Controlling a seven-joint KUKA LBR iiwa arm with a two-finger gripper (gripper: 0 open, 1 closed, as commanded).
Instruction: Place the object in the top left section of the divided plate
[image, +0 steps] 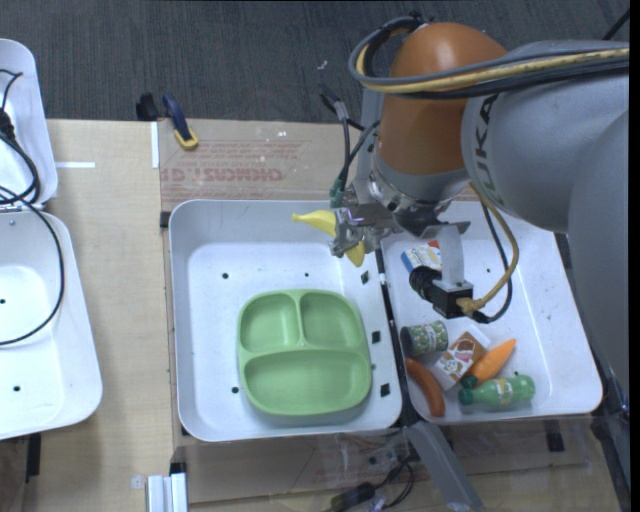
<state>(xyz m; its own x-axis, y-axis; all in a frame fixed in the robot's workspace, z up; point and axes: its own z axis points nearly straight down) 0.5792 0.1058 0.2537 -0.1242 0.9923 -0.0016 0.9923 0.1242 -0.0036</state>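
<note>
The grey arm (560, 130) reaches in over the two white bins, its end effector (352, 238) hanging above the far right corner of the left bin (190, 300). The green divided plate (303, 352) lies nearer the camera in that bin. A yellow banana (318, 221) sits at the fingers, seemingly gripped, though the wrist hides much. A good placement means carrying it over the plate's top left section, lowering close, then releasing gently.

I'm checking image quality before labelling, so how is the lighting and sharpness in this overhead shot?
Camera view: even, soft lighting, faint shadows. The green divided plastic plate is sharp, the yellow toy banana at the gripper slightly soft, the white bin bright but not blown out.
</note>
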